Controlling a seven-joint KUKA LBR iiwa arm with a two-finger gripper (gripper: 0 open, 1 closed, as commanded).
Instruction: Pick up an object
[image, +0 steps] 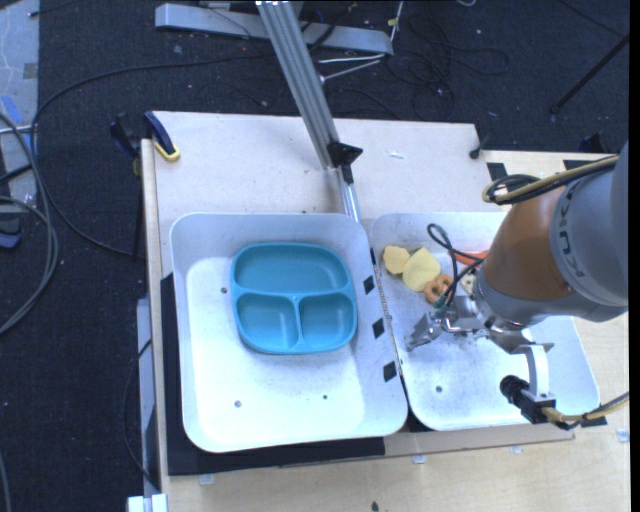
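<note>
2 shallow white bins sit side by side on the desk (250, 150). In the left bin (200, 380) lies a blue tray (295, 297) with 3 compartments, set toward the bin's far half. At the far end of the right bin (450, 400) there is a small cluster: 2 pale yellow pieces (412, 266) touching one another, and just beside them, on the near right, a small orange ring-shaped object (437, 290). Dark and orange cables run close by that cluster.

From the right, the grey arm (560, 250) with its orange band reaches in over the right bin. Its gripper (428, 333) hangs low over the bin floor, just near of the orange ring and close to the bin's left wall. Nothing shows between its metal parts, and whether it is spread wide or narrow I cannot tell.
</note>
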